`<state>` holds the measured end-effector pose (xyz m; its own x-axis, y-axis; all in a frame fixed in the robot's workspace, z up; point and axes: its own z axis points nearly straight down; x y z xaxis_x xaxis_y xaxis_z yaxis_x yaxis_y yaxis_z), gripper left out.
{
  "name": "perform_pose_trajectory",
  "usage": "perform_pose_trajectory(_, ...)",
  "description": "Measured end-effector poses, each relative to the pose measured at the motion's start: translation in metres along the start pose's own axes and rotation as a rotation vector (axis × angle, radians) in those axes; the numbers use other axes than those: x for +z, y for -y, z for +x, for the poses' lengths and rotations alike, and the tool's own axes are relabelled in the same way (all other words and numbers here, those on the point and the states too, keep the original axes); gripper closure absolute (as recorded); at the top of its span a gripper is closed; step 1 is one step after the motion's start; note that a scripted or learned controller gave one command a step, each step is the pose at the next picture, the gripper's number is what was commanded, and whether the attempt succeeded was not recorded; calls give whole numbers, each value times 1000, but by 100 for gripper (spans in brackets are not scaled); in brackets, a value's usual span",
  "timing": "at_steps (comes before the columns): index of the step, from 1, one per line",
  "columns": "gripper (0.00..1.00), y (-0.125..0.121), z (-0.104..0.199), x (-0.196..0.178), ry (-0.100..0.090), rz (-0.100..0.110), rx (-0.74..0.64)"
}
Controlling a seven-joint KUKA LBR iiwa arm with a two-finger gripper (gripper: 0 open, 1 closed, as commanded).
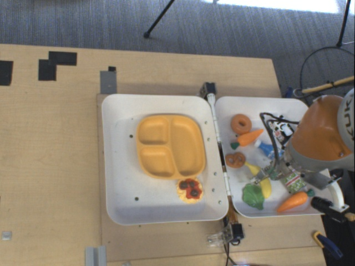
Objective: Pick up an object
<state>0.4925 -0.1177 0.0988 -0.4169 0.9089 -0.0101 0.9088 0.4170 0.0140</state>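
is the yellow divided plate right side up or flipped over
Right side up: the yellow plate in the left bin shows its three hollow compartments facing the camera.

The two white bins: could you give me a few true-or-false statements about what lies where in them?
1. The yellow divided plate lies in the left bin. True.
2. The small pizza sits on top of the plate. False: it lies beside the plate's lower edge, on the bin floor.
3. Two carrots, one higher and one lower, lie in the right bin. True.
4. The arm hangs over the left bin. False: it is over the right bin.
5. The doughnut is in the left bin. False: it is in the right bin.
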Motion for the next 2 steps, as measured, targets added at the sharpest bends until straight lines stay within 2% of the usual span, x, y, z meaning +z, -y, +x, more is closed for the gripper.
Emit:
perform_pose_trajectory(1, 100, -2, 16, 1, -11, 10, -315)
perform_pose_trajectory(2, 100, -29, 12, 12, -8, 7, -587)
